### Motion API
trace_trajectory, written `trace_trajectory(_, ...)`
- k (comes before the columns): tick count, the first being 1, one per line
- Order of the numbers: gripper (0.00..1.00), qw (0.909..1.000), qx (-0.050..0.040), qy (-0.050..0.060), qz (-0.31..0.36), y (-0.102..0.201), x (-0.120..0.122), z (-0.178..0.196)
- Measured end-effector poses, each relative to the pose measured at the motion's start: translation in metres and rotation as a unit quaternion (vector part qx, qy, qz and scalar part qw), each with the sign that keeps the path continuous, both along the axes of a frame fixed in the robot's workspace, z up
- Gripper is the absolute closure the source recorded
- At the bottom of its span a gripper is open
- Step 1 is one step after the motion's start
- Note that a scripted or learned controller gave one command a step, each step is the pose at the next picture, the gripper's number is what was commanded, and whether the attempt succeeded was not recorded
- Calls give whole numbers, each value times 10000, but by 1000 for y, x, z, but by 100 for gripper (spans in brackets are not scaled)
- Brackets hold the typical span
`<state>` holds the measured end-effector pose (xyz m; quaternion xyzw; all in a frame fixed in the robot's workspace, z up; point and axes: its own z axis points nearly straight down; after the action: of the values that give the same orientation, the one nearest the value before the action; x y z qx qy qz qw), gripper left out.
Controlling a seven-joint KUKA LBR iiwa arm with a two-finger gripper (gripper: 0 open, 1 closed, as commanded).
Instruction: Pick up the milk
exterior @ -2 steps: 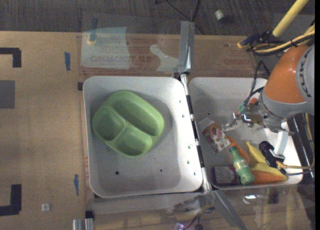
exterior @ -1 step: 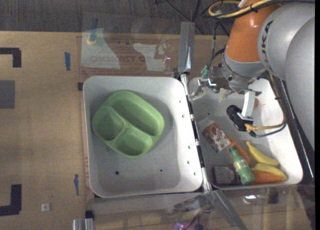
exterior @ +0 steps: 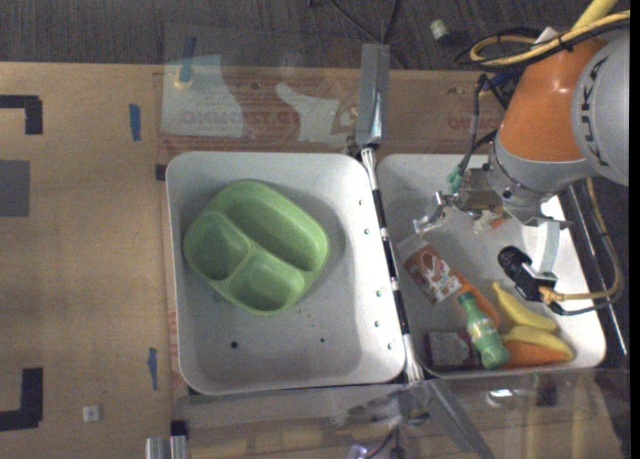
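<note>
White right bin: milk carton is seen lying flat, untouched. Gripper is held above it, apart; fingers' state cannot be told. Green tray is seen in left bin.

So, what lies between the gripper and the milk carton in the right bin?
In the camera view, only bare white bin floor separates the gripper from the milk carton.

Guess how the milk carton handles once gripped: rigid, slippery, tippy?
The milk carton lies flat on the right bin floor, so tipping looks unlikely. It looks small and boxy, probably light with flat sides to pinch. The printed surface may be slick.
</note>
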<state>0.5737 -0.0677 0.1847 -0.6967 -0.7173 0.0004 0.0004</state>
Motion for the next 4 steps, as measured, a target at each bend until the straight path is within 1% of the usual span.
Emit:
trace_trajectory(1,0,9994,-2,-56,-327,-34,3,-96)
trace_trajectory(2,0,9976,-6,-61,687,-28,-52,-96)
trace_trajectory(3,100,9978,-26,-90,657,-31,-50,-85)
trace_trajectory(4,0,9978,-25,-88,658,-31,-50,-85)
